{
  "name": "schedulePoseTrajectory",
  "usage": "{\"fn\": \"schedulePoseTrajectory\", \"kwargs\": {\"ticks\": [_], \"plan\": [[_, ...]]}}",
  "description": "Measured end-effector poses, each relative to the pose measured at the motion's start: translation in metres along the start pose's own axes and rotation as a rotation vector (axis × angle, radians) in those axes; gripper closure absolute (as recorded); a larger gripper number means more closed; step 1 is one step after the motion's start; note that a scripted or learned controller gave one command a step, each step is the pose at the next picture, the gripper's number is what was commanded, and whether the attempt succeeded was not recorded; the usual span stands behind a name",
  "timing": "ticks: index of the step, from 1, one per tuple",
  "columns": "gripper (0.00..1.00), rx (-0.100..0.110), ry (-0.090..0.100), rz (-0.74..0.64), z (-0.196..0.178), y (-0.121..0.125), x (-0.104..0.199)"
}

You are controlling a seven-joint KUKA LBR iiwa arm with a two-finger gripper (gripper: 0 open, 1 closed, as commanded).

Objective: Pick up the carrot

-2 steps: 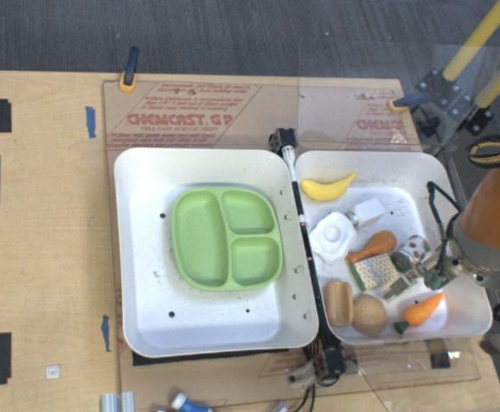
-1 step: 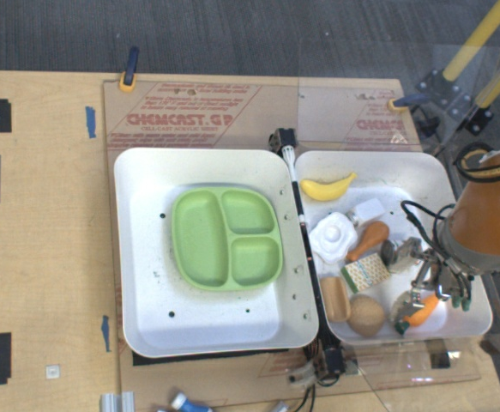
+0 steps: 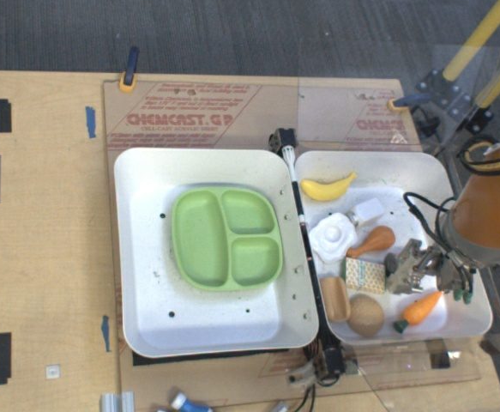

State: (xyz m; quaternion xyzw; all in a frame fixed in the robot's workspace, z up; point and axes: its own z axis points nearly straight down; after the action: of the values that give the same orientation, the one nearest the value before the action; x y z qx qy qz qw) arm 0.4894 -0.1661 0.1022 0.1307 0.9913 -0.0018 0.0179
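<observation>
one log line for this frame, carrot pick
phase: approach | end effector: over right bin, just above-left of carrot | carrot: lying in right bin, not grasped | green tray: left bin

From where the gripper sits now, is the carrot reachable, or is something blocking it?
Probably yes. The carrot lies uncovered near the right bin's front right corner, just below the gripper. The nearest things, a brown ball and a cracker box, lie to its left, apart from it.
</observation>
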Motion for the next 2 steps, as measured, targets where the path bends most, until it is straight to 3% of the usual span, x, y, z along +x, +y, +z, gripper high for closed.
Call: {"fn": "schedulePoseTrajectory", "kwargs": {"ticks": [1,2], "plan": [[0.00,-0.001,0.002,-0.001,0.001,0.000,0.001],[1.00,-0.003,-0.010,0.004,-0.010,0.002,-0.003]]}}
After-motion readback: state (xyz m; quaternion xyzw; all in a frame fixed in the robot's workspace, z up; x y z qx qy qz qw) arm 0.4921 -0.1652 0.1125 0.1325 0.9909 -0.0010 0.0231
